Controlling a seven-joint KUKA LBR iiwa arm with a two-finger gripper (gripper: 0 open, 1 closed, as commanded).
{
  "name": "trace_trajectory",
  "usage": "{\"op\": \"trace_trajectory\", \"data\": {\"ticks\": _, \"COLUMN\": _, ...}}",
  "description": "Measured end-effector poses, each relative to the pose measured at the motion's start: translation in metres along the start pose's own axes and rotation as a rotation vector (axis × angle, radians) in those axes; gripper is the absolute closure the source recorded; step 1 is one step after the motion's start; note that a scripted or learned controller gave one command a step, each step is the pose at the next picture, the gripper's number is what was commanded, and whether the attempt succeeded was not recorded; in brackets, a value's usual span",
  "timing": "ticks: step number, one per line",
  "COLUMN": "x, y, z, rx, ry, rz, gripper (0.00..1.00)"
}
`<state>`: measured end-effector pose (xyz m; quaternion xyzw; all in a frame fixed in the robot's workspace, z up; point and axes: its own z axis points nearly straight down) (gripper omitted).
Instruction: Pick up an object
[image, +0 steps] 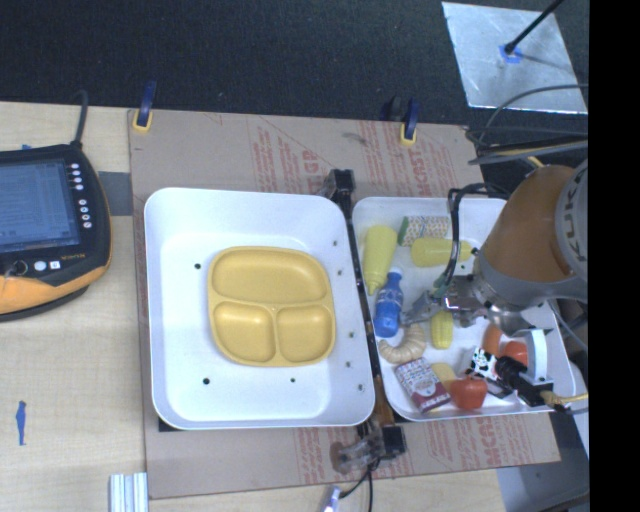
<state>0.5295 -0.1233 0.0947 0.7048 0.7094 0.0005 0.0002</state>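
Object: no single target is marked; the blue bottle (388, 304) lies in the right bin (372, 215), nearest the claw (447, 300).
Claw: low over the bin's middle clutter; grip state cannot be told.
Left bin (170, 300): holds a yellow divided plate (271, 304).
Risk: crowded items could jam or slip aside as the claw closes.

The grey arm (545, 240) reaches in from the right, its orange band showing broad above the wrist, and bends down steeply toward the left. Its gripper (447, 302) hangs low, pointing down and leftward, its metal parts partly hidden by the wrist.
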Motion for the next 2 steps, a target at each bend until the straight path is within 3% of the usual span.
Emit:
{"op": "trace_trajectory", "data": {"ticks": 1, "x": -0.001, "y": 0.001, "z": -0.011, "rx": -0.002, "ry": -0.001, "rz": -0.005, "gripper": 1.00}}
{"op": "trace_trajectory", "data": {"ticks": 2, "x": 0.086, "y": 0.050, "z": -0.098, "rx": 0.002, "ry": 0.001, "rz": -0.001, "gripper": 1.00}}
